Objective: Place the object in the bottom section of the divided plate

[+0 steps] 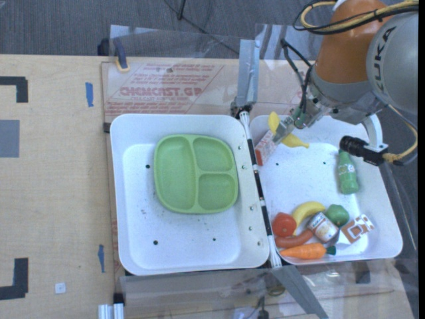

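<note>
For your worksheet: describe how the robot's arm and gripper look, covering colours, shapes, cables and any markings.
The arm is grey and rounded, with a glossy orange band above the wrist and black KUKA lettering on its side. Yellow and black cables loop around the band. The gripper is small and metallic, on a slim wrist.

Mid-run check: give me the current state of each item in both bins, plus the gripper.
Divided plate: lying flat in the left bin, holding nothing.
Gripper: low over the right bin's far-left corner, at a yellow object.
Green bottle: lying on its side by the right wall.
Tomato, banana, carrot, can, green pepper, small carton: clustered at the right bin's near edge.
</note>
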Robot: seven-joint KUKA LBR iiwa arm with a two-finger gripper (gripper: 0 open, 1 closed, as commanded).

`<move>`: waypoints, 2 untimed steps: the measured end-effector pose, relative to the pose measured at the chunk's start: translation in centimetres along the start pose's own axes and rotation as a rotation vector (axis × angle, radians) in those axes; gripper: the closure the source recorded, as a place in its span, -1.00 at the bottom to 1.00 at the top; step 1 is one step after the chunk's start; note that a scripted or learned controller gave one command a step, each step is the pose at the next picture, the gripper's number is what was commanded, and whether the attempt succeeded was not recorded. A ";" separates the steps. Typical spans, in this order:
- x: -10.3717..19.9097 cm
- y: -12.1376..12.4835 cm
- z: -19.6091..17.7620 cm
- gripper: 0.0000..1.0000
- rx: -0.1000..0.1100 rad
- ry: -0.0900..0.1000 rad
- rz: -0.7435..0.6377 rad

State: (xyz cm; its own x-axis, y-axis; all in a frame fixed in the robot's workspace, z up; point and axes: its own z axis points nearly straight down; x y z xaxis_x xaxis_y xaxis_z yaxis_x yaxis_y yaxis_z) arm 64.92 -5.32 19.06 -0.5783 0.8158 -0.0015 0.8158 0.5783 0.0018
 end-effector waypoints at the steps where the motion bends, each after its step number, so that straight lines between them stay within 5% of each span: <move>1: 8.1 3.8 -1.8 1.00 0.000 0.001 -0.148; 2: 13.6 9.0 -2.6 1.00 -0.003 -0.002 -0.181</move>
State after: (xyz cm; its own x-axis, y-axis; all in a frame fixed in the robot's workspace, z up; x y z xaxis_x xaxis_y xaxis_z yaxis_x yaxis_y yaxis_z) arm 64.33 10.99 21.66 -0.7155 0.6986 -0.0037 0.6986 0.7155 0.0048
